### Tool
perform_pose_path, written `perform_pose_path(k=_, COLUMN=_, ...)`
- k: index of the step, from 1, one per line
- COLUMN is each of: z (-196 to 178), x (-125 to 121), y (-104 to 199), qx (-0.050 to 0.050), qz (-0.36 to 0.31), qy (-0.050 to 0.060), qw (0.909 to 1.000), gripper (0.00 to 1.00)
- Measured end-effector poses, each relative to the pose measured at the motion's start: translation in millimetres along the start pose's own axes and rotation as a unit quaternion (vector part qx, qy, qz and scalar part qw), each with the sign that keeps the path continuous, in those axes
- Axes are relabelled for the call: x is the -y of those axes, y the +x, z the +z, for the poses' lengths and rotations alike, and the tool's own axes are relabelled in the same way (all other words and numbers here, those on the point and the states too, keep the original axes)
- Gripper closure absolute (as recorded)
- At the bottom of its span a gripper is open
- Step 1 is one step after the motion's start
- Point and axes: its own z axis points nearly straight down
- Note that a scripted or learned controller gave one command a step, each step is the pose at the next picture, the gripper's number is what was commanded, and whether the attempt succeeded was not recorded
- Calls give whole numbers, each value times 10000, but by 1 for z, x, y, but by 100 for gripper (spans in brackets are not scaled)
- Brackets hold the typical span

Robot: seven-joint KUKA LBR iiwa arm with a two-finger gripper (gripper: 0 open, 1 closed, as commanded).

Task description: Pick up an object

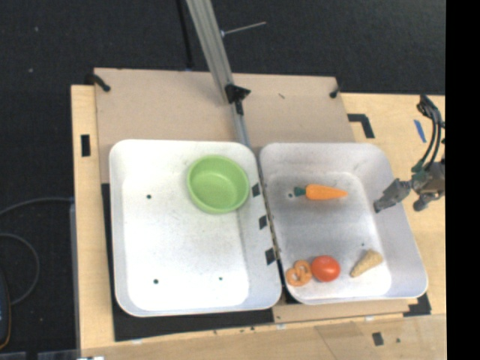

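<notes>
An orange carrot (325, 193) with a green top lies in the upper middle of the right bin (397, 272). Along that bin's front lie a red tomato (325, 268), a small orange pretzel-shaped piece (298, 274) touching its left side, and a beige wedge (367, 262) to its right. A green bowl (217, 184) sits in the upper right of the left bin (142, 276). My gripper (406, 199) hangs over the right bin's right rim, open, with nothing between its fingers. It is well right of the carrot and above the wedge.
A slanted metal pole (212, 43) rises from behind the gap between the bins. Cables (433, 137) trail at the far right. The bench's wooden surface (90, 223) surrounds both bins.
</notes>
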Motion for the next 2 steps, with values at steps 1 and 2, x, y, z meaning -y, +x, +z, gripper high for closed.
perform_pose_path(k=1, z=0, x=0, y=0, qx=-2, qz=1, qy=-2, qw=10000, gripper=0)
perform_pose_path(k=2, z=56, x=10, y=-1, qx=7, qz=22, qy=26, qw=10000, gripper=0)
